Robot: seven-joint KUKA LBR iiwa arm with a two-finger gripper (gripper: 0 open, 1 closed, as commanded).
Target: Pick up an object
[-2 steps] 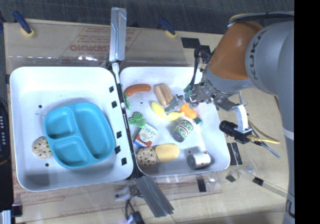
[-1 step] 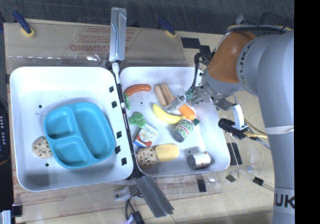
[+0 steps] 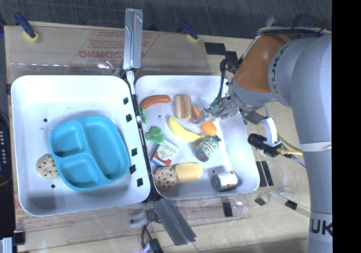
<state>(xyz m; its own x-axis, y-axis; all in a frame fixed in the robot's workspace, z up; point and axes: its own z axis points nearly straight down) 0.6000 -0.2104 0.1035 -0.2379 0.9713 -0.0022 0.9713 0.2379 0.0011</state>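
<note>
The right bin (image 3: 240, 156) holds several toy foods: a red sausage (image 3: 154, 100), a tan bun (image 3: 182, 106), a yellow banana (image 3: 181, 130), an orange fruit (image 3: 208, 128), a green-labelled can (image 3: 207, 148), a green vegetable (image 3: 154, 135), a cookie (image 3: 164, 176), a yellow lump (image 3: 188, 172) and a grey can (image 3: 224, 180). My gripper (image 3: 213, 111) hangs low over the bin's upper middle. It is just above the orange fruit and right of the bun. I see nothing held in it.
A blue divided plate (image 3: 88, 151) lies in the left bin (image 3: 34, 91), with a second cookie (image 3: 47, 167) at its left edge. A metal bar (image 3: 132, 38) rises behind the divider between the bins. The grey arm (image 3: 299, 77) covers the right side.
</note>
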